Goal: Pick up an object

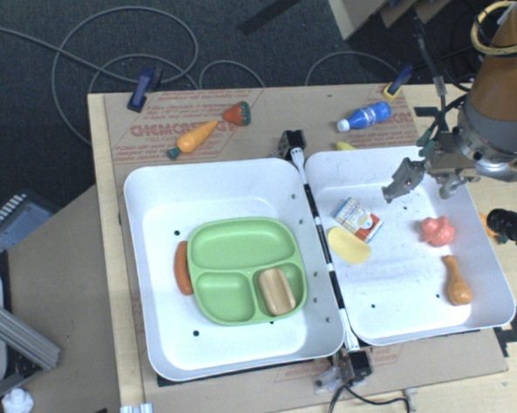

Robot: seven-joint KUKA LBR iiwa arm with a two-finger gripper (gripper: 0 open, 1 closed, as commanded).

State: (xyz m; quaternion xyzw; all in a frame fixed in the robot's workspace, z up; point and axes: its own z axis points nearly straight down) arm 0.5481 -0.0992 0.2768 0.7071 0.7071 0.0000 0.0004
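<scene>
The right bin holds a small red, white and blue carton, a yellow flat piece touching it, a pink lump and an orange-brown drumstick shape. My gripper hangs over the far part of this bin, above and between the carton and the pink lump. Its fingers are spread open and hold nothing. The grey arm with its orange band reaches in from the right edge.
The left bin carries a green divided plate with a bun, and a sausage beside it. Behind the bins lie a carrot, a blue bottle and cables.
</scene>
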